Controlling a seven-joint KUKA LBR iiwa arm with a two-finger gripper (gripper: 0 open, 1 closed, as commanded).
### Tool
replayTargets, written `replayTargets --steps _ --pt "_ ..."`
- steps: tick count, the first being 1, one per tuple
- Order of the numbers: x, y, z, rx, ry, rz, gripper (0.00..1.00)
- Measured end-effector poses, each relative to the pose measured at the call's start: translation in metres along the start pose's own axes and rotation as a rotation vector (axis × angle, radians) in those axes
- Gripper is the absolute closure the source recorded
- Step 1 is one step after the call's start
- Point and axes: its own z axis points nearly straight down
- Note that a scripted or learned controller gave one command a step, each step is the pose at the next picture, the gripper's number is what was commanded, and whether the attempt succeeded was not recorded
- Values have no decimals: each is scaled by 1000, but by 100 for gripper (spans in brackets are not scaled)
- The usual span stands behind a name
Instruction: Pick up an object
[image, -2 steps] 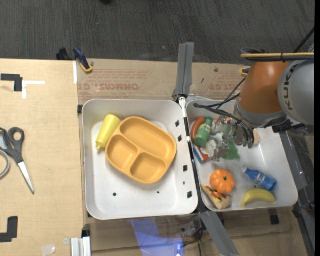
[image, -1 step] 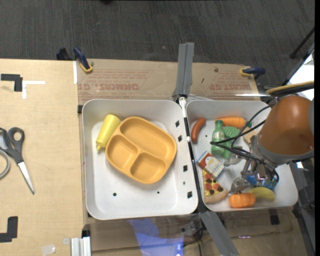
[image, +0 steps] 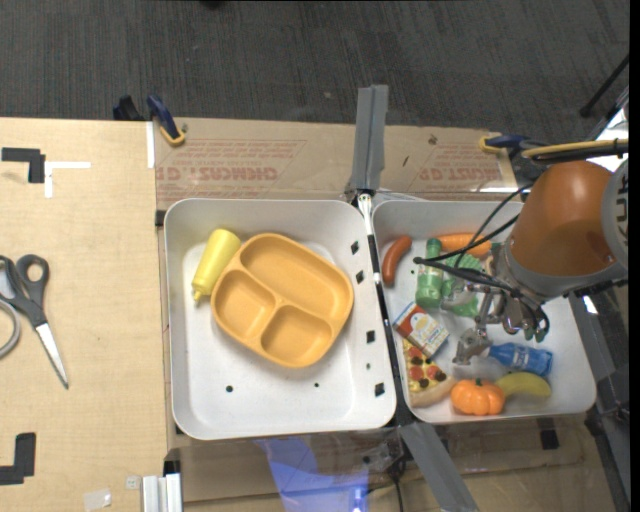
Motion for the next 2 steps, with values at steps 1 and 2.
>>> replayTargets --steps 1,2 --pt "-49 16 -1 0 -1 111 0" --pt "-77 16 -1 1 -2 62 0"
